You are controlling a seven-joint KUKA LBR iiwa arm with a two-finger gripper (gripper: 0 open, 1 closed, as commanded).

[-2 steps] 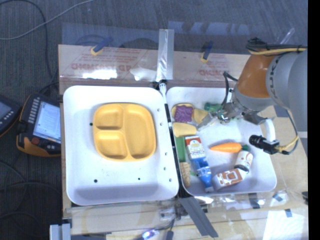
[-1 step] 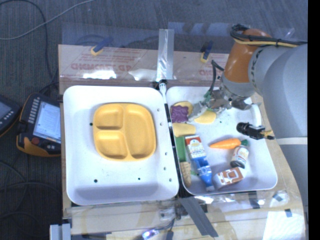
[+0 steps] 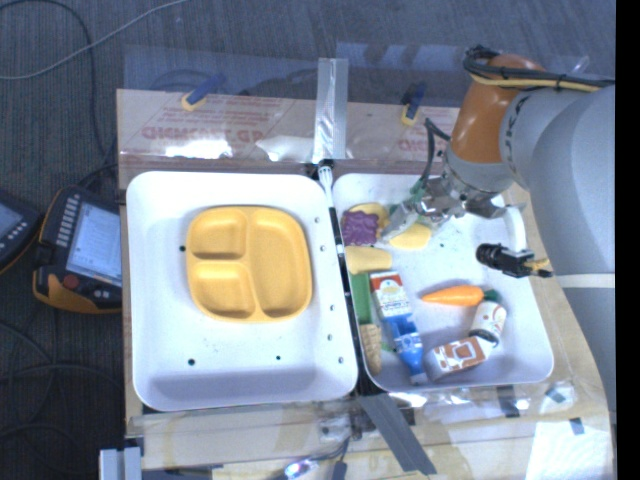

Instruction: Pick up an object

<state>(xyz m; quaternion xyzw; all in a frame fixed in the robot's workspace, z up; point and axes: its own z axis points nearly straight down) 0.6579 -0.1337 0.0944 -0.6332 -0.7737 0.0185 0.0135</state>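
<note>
Grey arm [image 3: 565,168] enters from the right side of the camera view. It bends down over the far end of the right shallow white bin [image 3: 455,263]. The orange band [image 3: 482,118] sits above the wrist, and the wrist is angled down and toward the bin's middle.

Gripper [image 3: 432,206] is low over the far part of the right bin. It is just above and beside a pale yellow soft-looking lump [image 3: 410,237]. Whether it touches the lump cannot be told, and its opening, wide or narrow, cannot be told from this angle. Nothing is seen held.

Other things in the right bin:
- Purple rounded item [image 3: 360,226] at the far left corner, close to the lump.
- Yellow block [image 3: 367,259] just in front of the purple item.
- Red-and-white carton [image 3: 387,293] next along, on the bin's left side.
- Orange plastic carrot [image 3: 452,294] lying crosswise mid-bin.
- Small white bottle with red label [image 3: 488,320] near the carrot's right end.
- Brown-and-white carton [image 3: 460,356] lying flat at the near edge.

The left white bin [image 3: 150,298] holds a yellow divided plate [image 3: 248,263], well apart from the gripper. Both bins rest on the surface [image 3: 230,123].
</note>
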